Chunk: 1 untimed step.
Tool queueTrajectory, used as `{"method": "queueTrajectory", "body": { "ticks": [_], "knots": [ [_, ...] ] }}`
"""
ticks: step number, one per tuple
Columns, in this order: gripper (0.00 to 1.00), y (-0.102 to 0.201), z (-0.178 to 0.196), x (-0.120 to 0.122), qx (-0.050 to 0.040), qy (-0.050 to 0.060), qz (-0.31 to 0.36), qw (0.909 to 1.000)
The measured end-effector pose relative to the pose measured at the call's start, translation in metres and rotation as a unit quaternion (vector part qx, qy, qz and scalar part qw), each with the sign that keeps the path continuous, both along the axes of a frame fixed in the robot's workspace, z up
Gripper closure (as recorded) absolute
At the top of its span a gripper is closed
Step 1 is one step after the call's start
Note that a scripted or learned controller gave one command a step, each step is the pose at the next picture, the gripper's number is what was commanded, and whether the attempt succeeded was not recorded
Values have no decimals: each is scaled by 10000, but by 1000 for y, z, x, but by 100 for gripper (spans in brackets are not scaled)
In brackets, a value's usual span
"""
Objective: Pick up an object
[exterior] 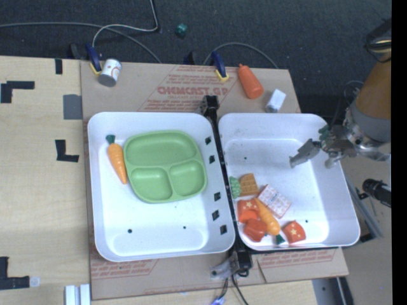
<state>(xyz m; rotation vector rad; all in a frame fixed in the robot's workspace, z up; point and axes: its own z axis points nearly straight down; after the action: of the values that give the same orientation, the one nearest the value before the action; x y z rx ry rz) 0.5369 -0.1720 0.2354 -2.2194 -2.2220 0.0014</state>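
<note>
My gripper (317, 157) hangs over the right side of the right bin (280, 127), its fingers open with nothing between them. Below and to its left, at the bin's near end, lies a cluster of toy foods: a tan waffle piece (248, 184), a pink-and-white box (274, 199), a small carrot (268, 216), a red pepper (253, 229) and a red strawberry-like piece (294, 232). The gripper is clear of all of them. In the left bin (152, 241) sit a green divided plate (166, 166) and an orange carrot (117, 160) beside its left edge.
On the cardboard behind the bins lie an orange bottle shape (250, 81), a white cube (275, 100) and a small can (110, 72). Two blue clamps (95, 58) (219, 66) hold the cardboard. Cables run across the dark floor at the back.
</note>
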Motion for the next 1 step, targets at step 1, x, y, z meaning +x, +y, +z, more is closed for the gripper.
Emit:
{"method": "queueTrajectory", "body": {
  "ticks": [1],
  "knots": [
    [0, 69, -74, 10, 4, 10, 5, 10000]
  ]
}}
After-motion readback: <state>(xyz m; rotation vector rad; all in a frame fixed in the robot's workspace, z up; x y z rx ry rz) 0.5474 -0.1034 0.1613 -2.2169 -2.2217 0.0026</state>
